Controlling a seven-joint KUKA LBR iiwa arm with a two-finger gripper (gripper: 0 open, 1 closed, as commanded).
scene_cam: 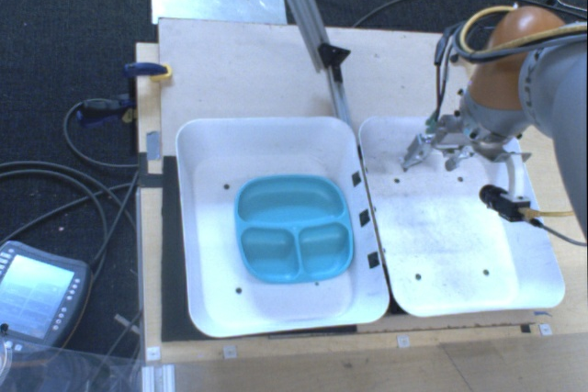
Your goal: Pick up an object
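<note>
We see the tool (432, 151) hanging over the right bin's (459, 285) far-left corner, fingers spread and holding nothing. The teal divided plate (294, 228) lies flat mid-left bin (211, 289); we judge it light, stiff, slick, best pinched at its raised rim.

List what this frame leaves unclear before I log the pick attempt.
- Claw, camera view: its fingers are too small and blurred to tell their spacing or whether anything sits between them.
- Right bin: the wrist covers part of its far rim.
- Blue tray in the left bin: its compartments look bare, but small contents would be too small to see.
- Arm: cut off by the right edge.
</note>
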